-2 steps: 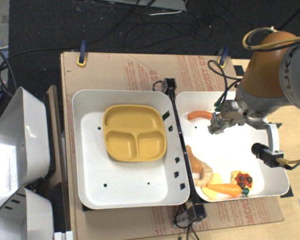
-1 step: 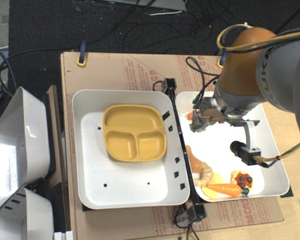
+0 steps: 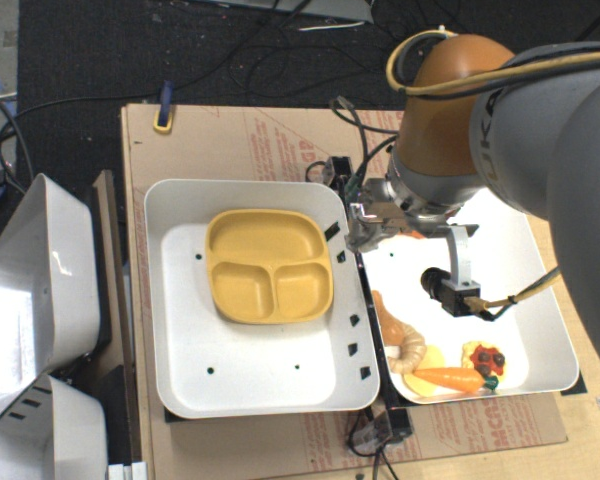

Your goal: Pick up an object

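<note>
A brown cardboard-like board [image 3: 250, 133] covers the bench, printed with faint red lettering. Beyond its far edge, black cables [image 3: 230, 63] trail across a dark floor [image 3: 80, 38]. Left of the board, two spare white bins [image 3: 40, 278] sit tilted.

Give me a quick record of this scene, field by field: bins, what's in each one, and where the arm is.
left bin: holds a yellow divided plate
right bin: toy carrot, shrimp-like toy and a small yellow and red toy at its near edge
arm: over the right bin's far part
gripper fingers: hidden
</note>
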Motion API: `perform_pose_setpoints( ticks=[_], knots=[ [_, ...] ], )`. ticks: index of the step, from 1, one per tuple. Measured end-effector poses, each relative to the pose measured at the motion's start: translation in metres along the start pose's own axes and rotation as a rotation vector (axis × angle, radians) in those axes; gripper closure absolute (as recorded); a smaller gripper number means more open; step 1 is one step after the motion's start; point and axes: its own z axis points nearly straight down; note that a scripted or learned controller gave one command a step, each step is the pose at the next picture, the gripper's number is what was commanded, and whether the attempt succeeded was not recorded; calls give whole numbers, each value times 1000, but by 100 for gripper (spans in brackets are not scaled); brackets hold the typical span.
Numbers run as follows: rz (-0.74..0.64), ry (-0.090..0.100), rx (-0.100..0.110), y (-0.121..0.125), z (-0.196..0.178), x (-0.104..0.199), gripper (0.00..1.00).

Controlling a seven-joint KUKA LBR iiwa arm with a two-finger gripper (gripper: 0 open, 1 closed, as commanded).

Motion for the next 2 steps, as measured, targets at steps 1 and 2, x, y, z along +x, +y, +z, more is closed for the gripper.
perform_pose_setpoints(
  ticks=[1, 2],
  knots=[
    [0, 0, 0, 22, -5, 57, 100],
    [6, -2, 3, 21, -5, 53, 0]
  ],
)
